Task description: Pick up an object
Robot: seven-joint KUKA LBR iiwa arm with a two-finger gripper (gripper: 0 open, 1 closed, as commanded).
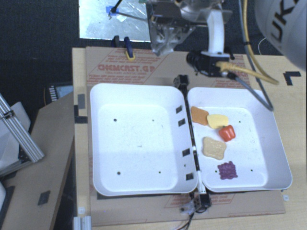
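Purple grapes (227,170), a single small bunch, lie nearest the lens, close to the front wall of the right bin (276,143). Five toy foods sit in that bin, all gathered in its left half: one bunch of grapes, one pale tan bread-shaped piece (214,148) just behind the grapes, one red pepper (227,132), one yellow piece (217,121) and one orange piece (199,115). Yellow and orange appear to touch, and the pepper sits against the yellow piece's front right edge; the tan piece lies just apart from them, the grapes a little apart again.

Two shallow white bins stand side by side on a brown cardboard sheet (122,67) printed with red lettering. Four small dark clips run along the seam between them. On the left bin (96,143) the floor shows four small dark dots.

Beyond the bins' far edge, the gripper (162,46) hangs over the cardboard, well apart from every piece of food and with nothing visibly between its fingers; how far they stand open cannot be told at this angle. One yellow hose (247,72) runs across the far right corner, past a black fitting (204,61). One shiny metal plate (112,11) lies behind the bench.
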